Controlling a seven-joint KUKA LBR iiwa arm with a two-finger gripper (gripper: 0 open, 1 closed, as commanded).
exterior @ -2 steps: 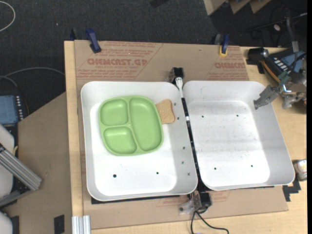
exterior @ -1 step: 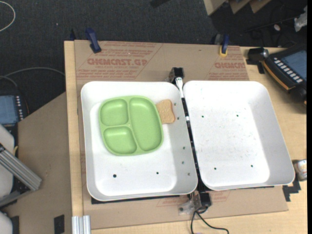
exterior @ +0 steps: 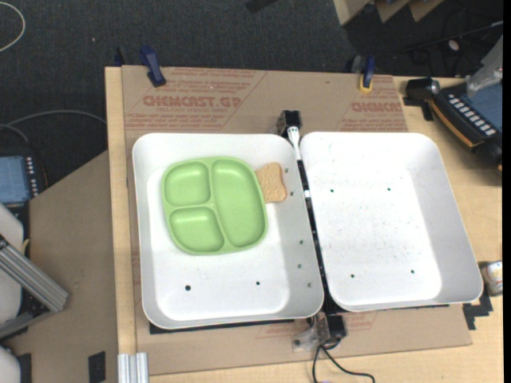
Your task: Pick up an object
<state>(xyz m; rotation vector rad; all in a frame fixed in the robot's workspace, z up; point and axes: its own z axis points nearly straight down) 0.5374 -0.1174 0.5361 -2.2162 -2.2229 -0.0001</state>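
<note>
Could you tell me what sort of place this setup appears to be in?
Probably a robotics lab bench: two shallow white plastic bins clamped on a board, loose cables, and a test item, a green divided plastic plate.

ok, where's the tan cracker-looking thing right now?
In the camera view the tan cracker lies in the left bin, at the upper right edge of the green divided plate, near the seam with the right bin.

Right bin (exterior: 383, 222) floor bare and open from above, left bin (exterior: 160, 294) crowded at rear by green divided plate (exterior: 214, 206), cracker (exterior: 272, 183) touching plate's right edge, front strip free
</note>
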